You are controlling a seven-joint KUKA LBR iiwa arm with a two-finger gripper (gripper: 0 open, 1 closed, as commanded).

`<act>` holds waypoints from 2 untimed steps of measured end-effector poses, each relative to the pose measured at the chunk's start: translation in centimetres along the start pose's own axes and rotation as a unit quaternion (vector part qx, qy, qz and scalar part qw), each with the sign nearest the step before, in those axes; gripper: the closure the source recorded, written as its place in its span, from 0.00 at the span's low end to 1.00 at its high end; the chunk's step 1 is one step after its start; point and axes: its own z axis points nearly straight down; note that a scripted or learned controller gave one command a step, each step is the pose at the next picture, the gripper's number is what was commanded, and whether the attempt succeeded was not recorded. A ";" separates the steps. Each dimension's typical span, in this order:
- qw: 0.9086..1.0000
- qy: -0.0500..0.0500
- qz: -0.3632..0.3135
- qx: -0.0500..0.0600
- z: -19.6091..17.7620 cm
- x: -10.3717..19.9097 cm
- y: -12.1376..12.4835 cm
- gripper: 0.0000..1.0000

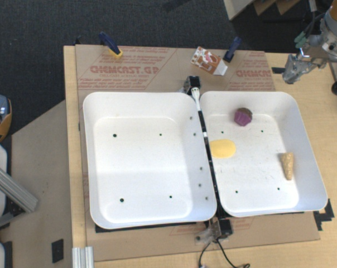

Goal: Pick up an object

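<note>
Camera view showed the hand [295,71] hovering above the bench beyond the right bin [308,149]; its state seemed impossible to tell. Below it lay a purple object [243,116], yellow object [222,148] and tan piece [288,165].

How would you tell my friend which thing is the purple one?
Find the right-hand white bin. Near its back wall sits a small round purple ball. The yellow lump lies nearer the front, the tan stick by the right wall.
</note>
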 end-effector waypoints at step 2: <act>1.000 0.003 -0.002 0.001 -4.8 17.6 -0.2 1.00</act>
